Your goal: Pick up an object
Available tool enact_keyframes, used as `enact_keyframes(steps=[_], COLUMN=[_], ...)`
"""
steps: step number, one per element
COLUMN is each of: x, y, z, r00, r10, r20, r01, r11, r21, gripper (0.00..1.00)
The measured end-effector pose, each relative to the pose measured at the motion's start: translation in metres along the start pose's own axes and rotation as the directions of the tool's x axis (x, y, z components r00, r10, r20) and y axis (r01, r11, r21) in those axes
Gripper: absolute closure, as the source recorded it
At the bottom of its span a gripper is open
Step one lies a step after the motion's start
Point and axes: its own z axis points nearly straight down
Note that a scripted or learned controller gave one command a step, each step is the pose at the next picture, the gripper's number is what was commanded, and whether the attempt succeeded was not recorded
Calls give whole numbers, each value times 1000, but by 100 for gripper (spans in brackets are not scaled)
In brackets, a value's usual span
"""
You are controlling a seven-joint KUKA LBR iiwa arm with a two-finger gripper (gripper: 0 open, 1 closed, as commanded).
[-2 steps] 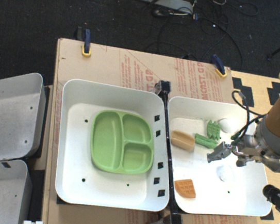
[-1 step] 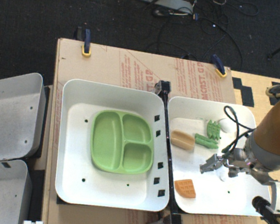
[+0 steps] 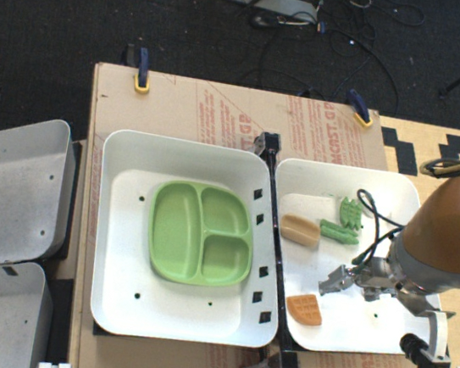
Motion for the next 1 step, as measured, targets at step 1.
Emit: enact_keyframes(steps=[1], x=[1], y=[4], z=[40], r00=[1000], r10=[0], r20=[-2], r01=[0], r11=[1000], r21=[-11], gripper=[0])
